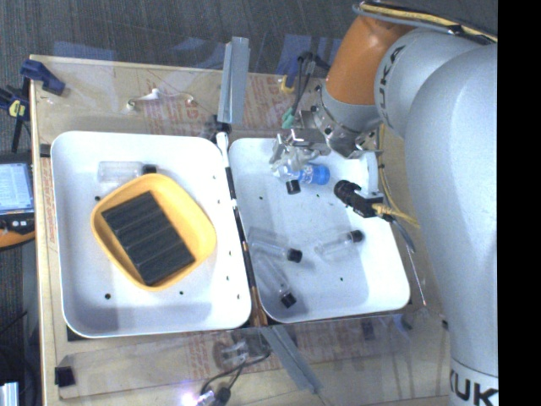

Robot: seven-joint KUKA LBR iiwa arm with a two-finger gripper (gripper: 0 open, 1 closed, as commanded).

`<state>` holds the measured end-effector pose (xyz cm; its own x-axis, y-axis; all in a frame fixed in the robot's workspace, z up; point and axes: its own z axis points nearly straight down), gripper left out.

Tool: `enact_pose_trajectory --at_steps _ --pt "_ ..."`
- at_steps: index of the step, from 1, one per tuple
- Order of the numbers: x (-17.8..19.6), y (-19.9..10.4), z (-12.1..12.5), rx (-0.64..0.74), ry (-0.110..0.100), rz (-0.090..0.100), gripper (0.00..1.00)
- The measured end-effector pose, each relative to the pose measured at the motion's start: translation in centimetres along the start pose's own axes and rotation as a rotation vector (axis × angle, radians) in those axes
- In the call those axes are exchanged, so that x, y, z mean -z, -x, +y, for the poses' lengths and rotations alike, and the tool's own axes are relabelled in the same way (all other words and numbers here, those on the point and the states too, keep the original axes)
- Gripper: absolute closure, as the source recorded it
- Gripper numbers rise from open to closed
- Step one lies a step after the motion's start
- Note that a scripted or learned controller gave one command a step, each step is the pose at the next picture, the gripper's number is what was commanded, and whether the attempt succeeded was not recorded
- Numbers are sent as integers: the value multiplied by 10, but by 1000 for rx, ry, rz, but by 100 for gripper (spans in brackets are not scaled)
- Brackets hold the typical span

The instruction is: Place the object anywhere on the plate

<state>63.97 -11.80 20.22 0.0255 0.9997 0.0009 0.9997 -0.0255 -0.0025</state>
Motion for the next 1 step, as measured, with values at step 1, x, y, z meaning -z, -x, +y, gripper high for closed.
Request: enact_pose_trajectory --at_steps 1 --pt "0 0 0 0 0 0 0"
